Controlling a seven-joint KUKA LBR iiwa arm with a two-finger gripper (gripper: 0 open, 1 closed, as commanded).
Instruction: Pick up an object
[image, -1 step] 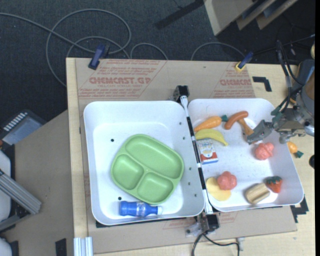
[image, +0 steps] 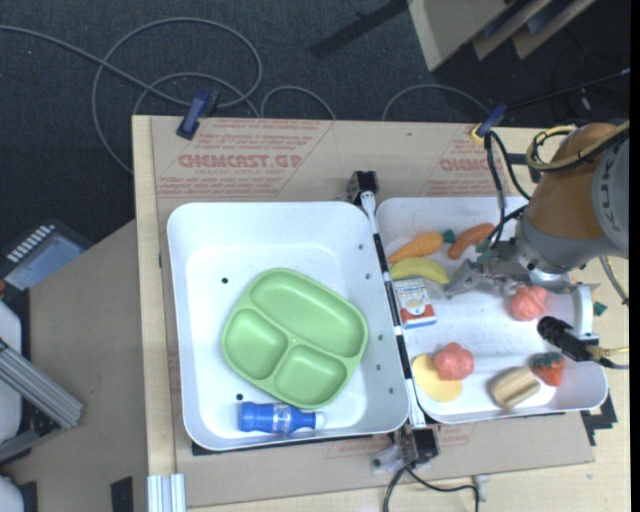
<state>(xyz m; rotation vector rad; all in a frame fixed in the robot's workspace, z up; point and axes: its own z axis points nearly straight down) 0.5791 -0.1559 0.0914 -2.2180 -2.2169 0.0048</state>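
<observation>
1. Gripper (image: 478, 272) sits low in the right bin (image: 452, 213), toward its back half; whether the jaws are released or clenched I cannot tell, nothing visibly between them
2. Nearest candidates: toy banana (image: 418, 269) just beside the gripper near the bin's left wall, two toy carrots (image: 417, 245) (image: 470, 237) near the back edge
3. Judgement: banana looks light, stiff, smooth plastic; curved, likely to slip, so grip across its thick middle
4. Small carton (image: 416, 303) lies touching the banana's front side; crowds a grasp there
5. Pink fruit (image: 528, 302) under the wrist; red ball (image: 454, 360) on a yellow piece, bread roll (image: 513, 386), strawberry (image: 547, 368) along the front edge
6. Left bin (image: 200, 250): green divided plate (image: 292, 336), blue bottle (image: 278, 418) at front edge
</observation>
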